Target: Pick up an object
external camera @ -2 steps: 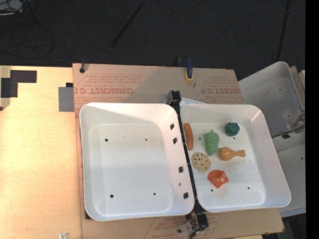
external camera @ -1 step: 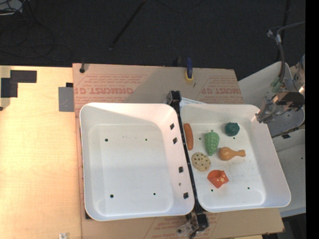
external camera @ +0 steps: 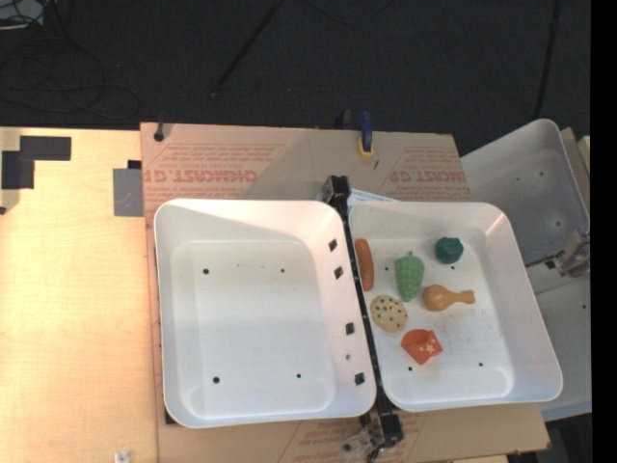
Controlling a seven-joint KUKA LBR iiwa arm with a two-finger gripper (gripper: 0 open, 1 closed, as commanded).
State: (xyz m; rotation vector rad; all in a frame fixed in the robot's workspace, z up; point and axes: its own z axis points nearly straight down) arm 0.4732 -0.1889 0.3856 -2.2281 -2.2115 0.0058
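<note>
The red block [external camera: 421,345] lies nearest in the right bin [external camera: 540,360], apart from its neighbours, so I judge it the easiest to pick. Just behind it sit the speckled disc [external camera: 388,313] and the orange drumstick [external camera: 448,298], then the green ridged piece [external camera: 410,277]. The sausage [external camera: 364,263] hugs the wall shared with the left bin [external camera: 251,408], which leaves poor clearance. Farthest is the teal ball [external camera: 448,250]. Whether my gripper is spread or closed I cannot tell.
</note>
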